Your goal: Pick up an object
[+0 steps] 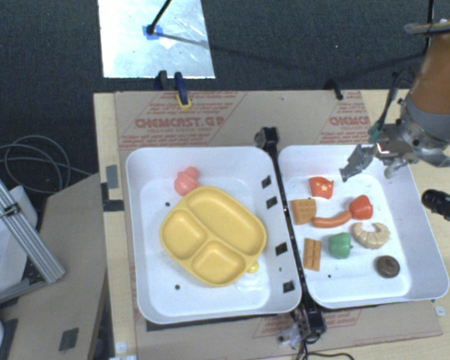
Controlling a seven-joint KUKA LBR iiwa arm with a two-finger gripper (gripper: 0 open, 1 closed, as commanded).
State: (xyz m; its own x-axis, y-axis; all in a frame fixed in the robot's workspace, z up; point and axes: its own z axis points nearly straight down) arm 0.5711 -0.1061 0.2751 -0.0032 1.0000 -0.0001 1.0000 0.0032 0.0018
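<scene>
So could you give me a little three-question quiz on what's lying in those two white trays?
1. True or false: the yellow divided plate lies in the left bin.
2. Which toy lies nearest the right bin's front corner? A) green pepper B) brown doughnut C) sausage
3. Fill in: the gripper hangs above the ___ bin's far edge.

Key: 1 true; 2 B; 3 right.
</scene>
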